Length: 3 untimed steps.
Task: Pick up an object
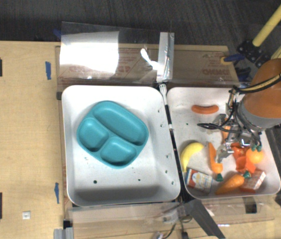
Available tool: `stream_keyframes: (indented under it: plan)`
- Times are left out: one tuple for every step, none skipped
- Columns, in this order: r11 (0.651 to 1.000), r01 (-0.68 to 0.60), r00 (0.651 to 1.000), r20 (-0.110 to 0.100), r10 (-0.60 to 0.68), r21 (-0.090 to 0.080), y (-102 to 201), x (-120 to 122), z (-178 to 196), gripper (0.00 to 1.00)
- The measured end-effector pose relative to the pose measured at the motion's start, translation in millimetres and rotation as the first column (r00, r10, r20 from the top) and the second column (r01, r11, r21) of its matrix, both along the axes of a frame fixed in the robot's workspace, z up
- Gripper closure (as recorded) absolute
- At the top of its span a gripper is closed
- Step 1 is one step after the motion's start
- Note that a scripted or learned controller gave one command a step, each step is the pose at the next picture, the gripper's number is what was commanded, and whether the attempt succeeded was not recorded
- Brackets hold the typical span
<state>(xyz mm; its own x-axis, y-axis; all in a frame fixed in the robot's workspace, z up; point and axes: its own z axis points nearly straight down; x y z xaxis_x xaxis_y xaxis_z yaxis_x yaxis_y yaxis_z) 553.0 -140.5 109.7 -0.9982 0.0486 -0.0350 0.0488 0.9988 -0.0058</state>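
Camera view: metal gripper [228, 142] is hanging w/ fingers apart, gripping nothing, over glossy plastic carrots [212, 158] in rt white bin [180, 103]; smooth teal tray [112, 133] is lying in left bin [75, 103].

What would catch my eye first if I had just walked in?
Probably the teal plastic divided plate, lying alone in the left white bin. Next, the jumble of bright toy food in the right white bin, where the grey-and-orange robot arm reaches down with its hand among the orange pieces.
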Motion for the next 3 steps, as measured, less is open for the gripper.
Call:
stream_keyframes:
  plan:
    - [0.995,-0.103,0.995,0.016,0.103,-0.001,23,-23,-6,0.0]
    - [0.984,-0.179,0.984,-0.015,0.179,0.002,49,-56,-20,0.0]
    - [0.984,-0.181,0.984,0.001,0.181,-0.002,50,-51,-6,1.0]
